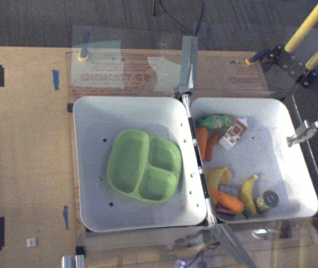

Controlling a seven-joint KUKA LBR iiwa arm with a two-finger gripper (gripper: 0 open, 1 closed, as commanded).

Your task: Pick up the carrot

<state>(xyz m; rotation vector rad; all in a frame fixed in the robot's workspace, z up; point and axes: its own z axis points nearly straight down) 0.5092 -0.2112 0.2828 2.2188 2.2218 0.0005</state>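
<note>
An orange carrot [202, 142] lies upright against the left wall of the right bin [284, 166], with a second thin orange piece [211, 147] beside it. Another orange carrot-shaped item [226, 201] lies near the bin's front left corner. My gripper [306, 132] shows as a small metallic part at the view's right edge, over the right rim of the right bin. It is well to the right of all the orange items, touching none of them.
The right bin also holds a green item [215, 120], a white and brown carton [233, 134], a yellow banana [249, 192], a yellow piece [217, 176] and a small dark-lidded jar [267, 200]. A green divided plate [144, 165] sits in the left bin [92, 121]. Yellow-handled clamps [307, 24] stand at the back right.
</note>
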